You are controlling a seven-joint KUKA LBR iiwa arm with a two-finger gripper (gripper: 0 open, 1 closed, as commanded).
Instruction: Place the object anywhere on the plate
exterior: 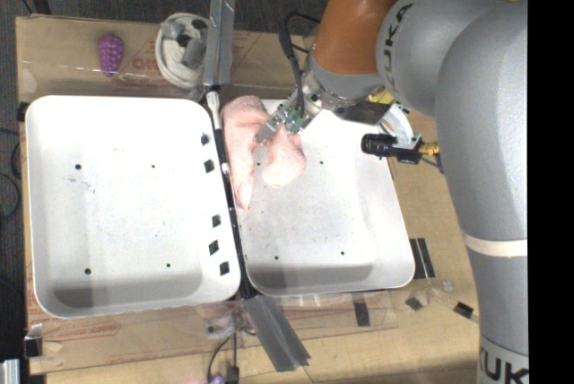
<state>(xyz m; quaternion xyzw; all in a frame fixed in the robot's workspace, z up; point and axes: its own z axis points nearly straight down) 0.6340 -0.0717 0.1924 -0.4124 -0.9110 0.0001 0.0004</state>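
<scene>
The pink object point(256, 149) lies at the right bin's point(359, 230) upper-left corner with the gripper point(273, 133) over it, grip unclear; seemingly the pickup step, needing a firm lift next.

purple grape-like toy point(110, 54), white coil, perhaps cable point(180, 48), left bin point(117, 203)

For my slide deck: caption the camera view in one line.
KUKA arm reaches its claw down onto a pink cloth at the top-left corner of the right white bin.
</scene>
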